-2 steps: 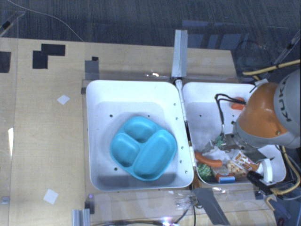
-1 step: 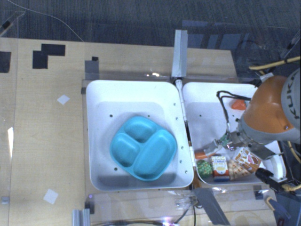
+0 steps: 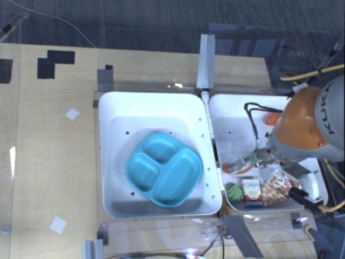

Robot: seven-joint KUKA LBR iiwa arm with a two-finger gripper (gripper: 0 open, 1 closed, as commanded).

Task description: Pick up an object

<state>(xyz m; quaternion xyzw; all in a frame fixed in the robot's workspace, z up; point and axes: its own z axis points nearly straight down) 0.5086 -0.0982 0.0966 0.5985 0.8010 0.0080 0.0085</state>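
Right now, from my remote seat, I see the arm (image 3: 310,125) reaching in from the right over the right bin (image 3: 232,109), its orange band facing the camera and grey casing beside it carrying white letters at the frame edge that I read as "KU", cut off there. The gripper (image 3: 257,159) sits low at the end of the wrist, down among the objects at the near side of the right bin, and whether it is released or clenched I cannot tell, because the wrist body covers most of it. Just beside it, toward the divider, lies an orange, carrot-like item (image 3: 236,168) with some white around it; it looks as if it is touching the gripper, though the view is too poor there for me to be sure. Nearer the front wall sits a green bumpy object (image 3: 233,191), and right beside that a small box (image 3: 252,190) with a yellow and red printed face whose writing is too small for me to read. Next to the box, toward the right, lies a patterned packet (image 3: 276,186) in red, white and brown, its print equally illegible. Another orange-red object (image 3: 271,118) peeks out behind the arm near the bin's far side. The left bin (image 3: 116,144) holds a blue divided plate (image 3: 164,169) with three compartments, lying flat near its middle.
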